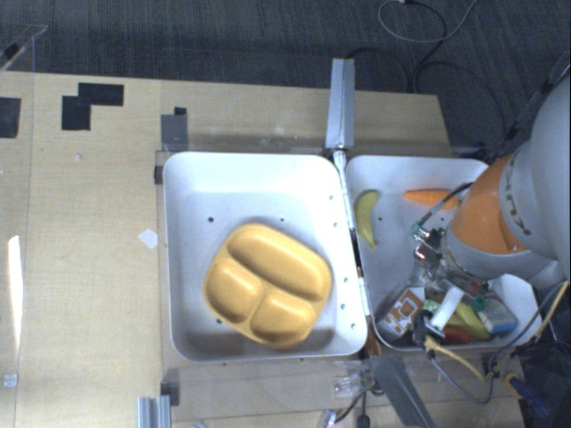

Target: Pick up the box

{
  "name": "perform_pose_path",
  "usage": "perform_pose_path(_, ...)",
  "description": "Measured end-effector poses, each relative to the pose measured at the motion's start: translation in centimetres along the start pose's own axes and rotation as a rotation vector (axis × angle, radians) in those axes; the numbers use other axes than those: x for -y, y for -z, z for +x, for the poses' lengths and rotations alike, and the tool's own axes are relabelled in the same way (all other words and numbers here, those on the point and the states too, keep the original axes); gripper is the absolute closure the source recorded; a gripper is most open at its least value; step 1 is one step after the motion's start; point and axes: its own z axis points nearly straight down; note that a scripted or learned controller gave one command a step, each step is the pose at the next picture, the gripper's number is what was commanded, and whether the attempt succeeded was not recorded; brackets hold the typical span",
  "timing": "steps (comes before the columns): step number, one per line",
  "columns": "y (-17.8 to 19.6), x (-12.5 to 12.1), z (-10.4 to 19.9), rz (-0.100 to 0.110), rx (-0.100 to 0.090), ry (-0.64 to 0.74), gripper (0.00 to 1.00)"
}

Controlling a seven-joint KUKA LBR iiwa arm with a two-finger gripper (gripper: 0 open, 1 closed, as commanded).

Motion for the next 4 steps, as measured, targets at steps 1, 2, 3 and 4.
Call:
perform_pose_path(1, 1.8, 0.7, 0.3, 0.012, 0.009, -0.211, 1.0)
perform_pose_path(2, 0.8, 0.4, -0.2, 0.011, 0.012, -0.612, 1.0)
perform_pose_path(3, 0.0, 0.2, -0.1, 0.002, 0.006, -0.688, 1.0)
perform_pose_path(4, 9.4, 6.7, 8.3, 0.018, 0.011, -0.469, 1.0)
